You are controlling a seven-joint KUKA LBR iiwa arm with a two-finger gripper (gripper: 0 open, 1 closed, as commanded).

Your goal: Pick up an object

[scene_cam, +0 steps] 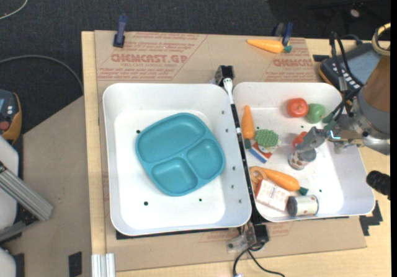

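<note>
My gripper point(303, 158) reaches in from the right and hangs low over the middle of the right bin point(347, 195). A small red object point(300, 139) lies just behind it, partly hidden by the wrist. An orange carrot point(280, 178) lies just in front of the gripper and to its left. A red tomato point(297, 107) and a green lime point(316, 111) sit at the back of the bin. Another carrot point(248, 122) and a green dotted piece point(267, 138) lie by the left wall.
A small carton point(270, 194) and a can on its side point(303, 205) lie at the right bin's front. The left bin point(124, 195) holds a blue divided plate point(180, 153). A loose carrot point(265, 45) lies on the bench behind the bins.
</note>
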